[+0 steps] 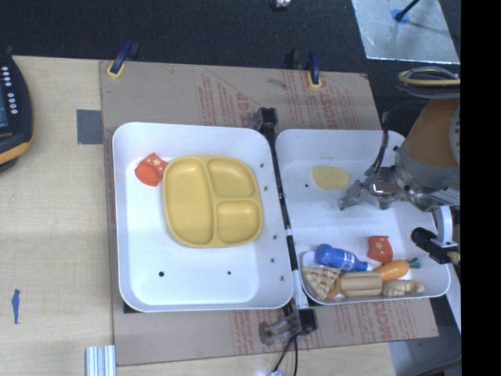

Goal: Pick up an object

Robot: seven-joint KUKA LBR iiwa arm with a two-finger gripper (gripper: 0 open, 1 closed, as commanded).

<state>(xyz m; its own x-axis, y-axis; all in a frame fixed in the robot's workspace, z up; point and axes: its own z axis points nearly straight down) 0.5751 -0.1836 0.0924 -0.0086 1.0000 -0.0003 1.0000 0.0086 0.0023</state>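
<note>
My gripper (352, 196) hangs over the middle of the right bin (297, 210), reaching in from the right, open with nothing between its fingers. A flat pale yellow piece (331, 177) lies just up and left of it. Along the bin's front edge lie a blue bottle (338, 258), a small red piece (380, 248), an orange carrot (394, 270), a pizza slice (320, 279) and a tan bun-like toy (374, 287). All of these rest apart from the gripper.
The left bin (141, 280) holds a yellow divided plate (211, 200) and a small red-orange toy (149, 169) at its upper left. A black divider hinge (278, 202) runs between the bins. Blue and yellow clamps (313, 70) hold the cardboard at the back.
</note>
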